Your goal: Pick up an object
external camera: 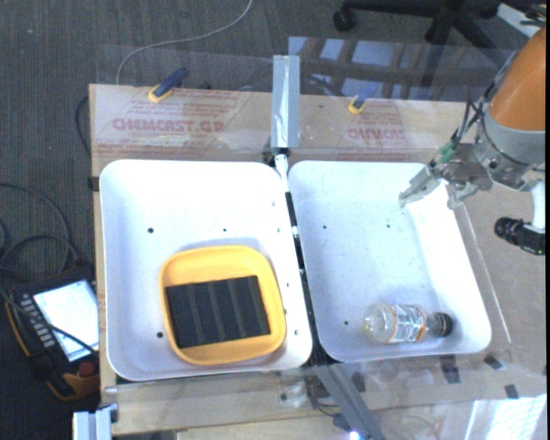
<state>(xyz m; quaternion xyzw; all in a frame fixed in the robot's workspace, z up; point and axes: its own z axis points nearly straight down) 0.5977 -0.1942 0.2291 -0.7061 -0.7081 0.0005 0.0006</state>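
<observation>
Overhead, the gripper (433,187) hangs above the far right corner of the right bin (348,246) with its two fingers spread apart and nothing between them; a clear plastic bottle (406,324) lies on its side near that bin's near edge, well apart from the gripper. Meanwhile the left bin (147,200) holds a yellow tray with a dark ribbed insert (222,306) in its near part.
</observation>
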